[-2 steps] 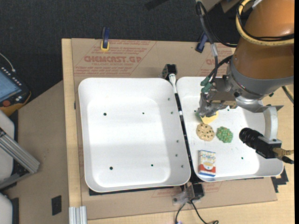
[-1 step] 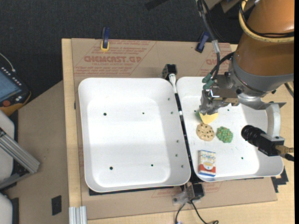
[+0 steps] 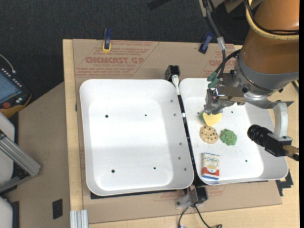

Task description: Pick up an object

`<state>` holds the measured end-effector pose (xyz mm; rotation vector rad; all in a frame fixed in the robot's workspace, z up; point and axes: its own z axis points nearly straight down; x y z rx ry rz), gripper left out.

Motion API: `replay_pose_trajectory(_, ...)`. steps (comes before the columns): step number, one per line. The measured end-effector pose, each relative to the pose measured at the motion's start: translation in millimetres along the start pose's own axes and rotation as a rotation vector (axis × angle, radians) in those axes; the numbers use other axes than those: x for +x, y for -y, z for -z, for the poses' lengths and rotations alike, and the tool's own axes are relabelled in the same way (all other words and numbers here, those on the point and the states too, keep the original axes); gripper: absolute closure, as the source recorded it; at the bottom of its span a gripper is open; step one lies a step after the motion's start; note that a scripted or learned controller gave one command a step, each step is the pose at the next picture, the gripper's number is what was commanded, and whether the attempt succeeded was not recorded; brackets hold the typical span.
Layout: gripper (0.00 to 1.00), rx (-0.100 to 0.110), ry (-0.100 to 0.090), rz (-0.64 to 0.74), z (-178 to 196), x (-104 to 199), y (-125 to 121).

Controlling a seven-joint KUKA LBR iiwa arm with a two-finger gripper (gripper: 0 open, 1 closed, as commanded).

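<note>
Gripper [image 3: 214, 109] state unclear, low over a pale yellow wedge-shaped piece [image 3: 213, 118].

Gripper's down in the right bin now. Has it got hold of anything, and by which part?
Cannot be told. The gripper sits right over the yellow object, touching or covering its top edge, but no grip shows.
</note>
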<state>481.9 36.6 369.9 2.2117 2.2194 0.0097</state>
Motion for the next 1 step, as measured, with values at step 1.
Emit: replay_pose_trajectory(1, 1.0, -0.003, 0.001, 0.001, 10.2, 0.2, -0.8)
